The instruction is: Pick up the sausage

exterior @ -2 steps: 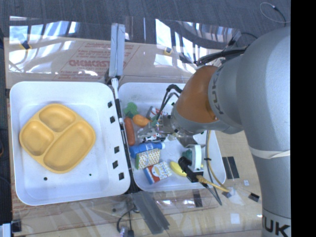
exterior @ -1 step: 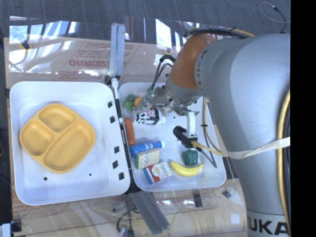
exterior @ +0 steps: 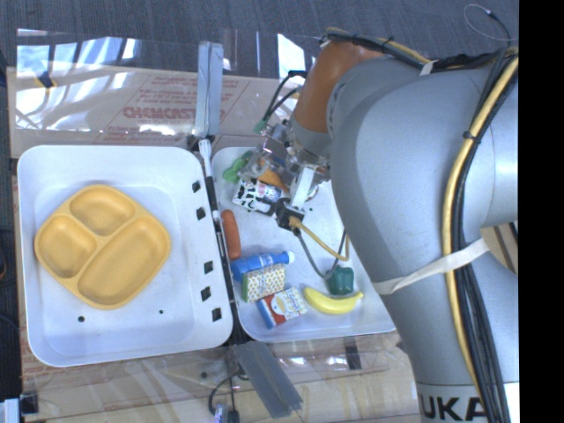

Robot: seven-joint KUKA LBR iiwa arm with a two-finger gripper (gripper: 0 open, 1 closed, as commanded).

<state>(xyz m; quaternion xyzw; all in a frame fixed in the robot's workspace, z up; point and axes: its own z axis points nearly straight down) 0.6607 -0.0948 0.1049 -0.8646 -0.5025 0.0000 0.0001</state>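
Gripper (exterior: 280, 181) position: upper part of the right bin (exterior: 370, 320), above a black-and-white patterned item (exterior: 254, 196). Gripper state cannot be determined, as cabling and the wrist obscure it. Nothing is visibly held.

Sausage (exterior: 232, 233): at 7 o'clock from the gripper, lying lengthwise against the right bin's left wall, apart from the gripper.

At 6 o'clock from the sausage, touching or nearly so: a blue bottle (exterior: 262, 262), then a patterned packet (exterior: 265, 282), then a small carton (exterior: 282, 306). A banana (exterior: 333, 301) lies at 5 o'clock from the gripper, with a dark green object (exterior: 341, 280) just above it.

Left bin (exterior: 53, 324): holds a yellow three-compartment plate (exterior: 101, 244), at 9 o'clock from the sausage, well apart.
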